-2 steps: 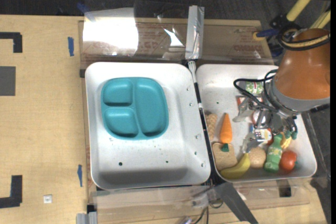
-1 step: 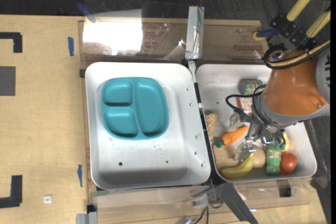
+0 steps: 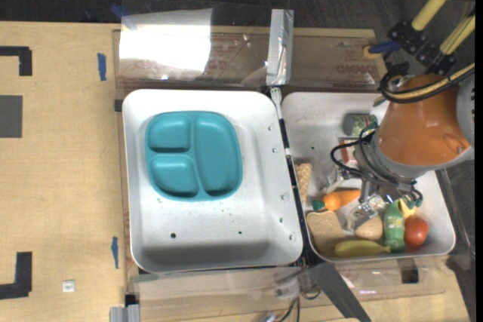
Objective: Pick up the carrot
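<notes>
The carrot [image 3: 341, 200], orange with a small green tip at its left end, lies in the right bin [image 3: 317, 121] near the bin's lower middle. My gripper [image 3: 369, 201] hangs low over the bin, just right of the carrot's right end and close against it. The arm's orange band [image 3: 419, 130] looms above and hides the wrist. Nothing shows plainly between the fingers.
Around the carrot lie a bread slice [image 3: 324, 226], a yellow-green banana-like piece [image 3: 359, 246], a beige lump [image 3: 369, 229], a green bottle [image 3: 394, 226], a red tomato [image 3: 416, 231], a pale wafer [image 3: 303, 177] and a can [image 3: 360, 123]. The left bin [image 3: 151, 230] holds a teal divided plate [image 3: 194, 153].
</notes>
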Action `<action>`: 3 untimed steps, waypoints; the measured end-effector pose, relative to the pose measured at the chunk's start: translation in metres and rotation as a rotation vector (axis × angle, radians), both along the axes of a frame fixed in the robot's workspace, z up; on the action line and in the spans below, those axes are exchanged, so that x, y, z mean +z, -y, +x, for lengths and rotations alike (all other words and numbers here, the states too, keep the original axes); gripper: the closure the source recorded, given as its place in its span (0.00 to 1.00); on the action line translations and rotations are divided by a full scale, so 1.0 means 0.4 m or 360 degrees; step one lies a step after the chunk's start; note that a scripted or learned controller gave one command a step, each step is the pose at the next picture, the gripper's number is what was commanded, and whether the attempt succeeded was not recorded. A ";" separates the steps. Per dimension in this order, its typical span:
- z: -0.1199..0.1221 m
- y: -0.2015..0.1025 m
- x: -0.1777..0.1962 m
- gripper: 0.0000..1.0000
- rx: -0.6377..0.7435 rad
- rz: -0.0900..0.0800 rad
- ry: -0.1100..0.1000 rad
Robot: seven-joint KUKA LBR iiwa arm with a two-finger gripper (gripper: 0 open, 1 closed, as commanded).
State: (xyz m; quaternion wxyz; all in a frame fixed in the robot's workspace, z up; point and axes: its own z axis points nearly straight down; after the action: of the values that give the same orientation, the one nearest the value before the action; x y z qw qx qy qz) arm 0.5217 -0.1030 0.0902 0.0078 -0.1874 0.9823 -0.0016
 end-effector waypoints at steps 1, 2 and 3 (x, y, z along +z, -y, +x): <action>-0.062 0.006 0.006 0.00 0.0298 -0.0005 0.0029; -0.059 0.004 0.033 1.00 0.0300 -0.0006 0.0032; -0.023 -0.090 0.248 1.00 0.0201 -0.0002 -0.0001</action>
State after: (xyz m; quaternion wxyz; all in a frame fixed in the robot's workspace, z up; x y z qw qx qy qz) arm 0.5125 -0.0669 0.1896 0.0074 -0.2489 0.9685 -0.0016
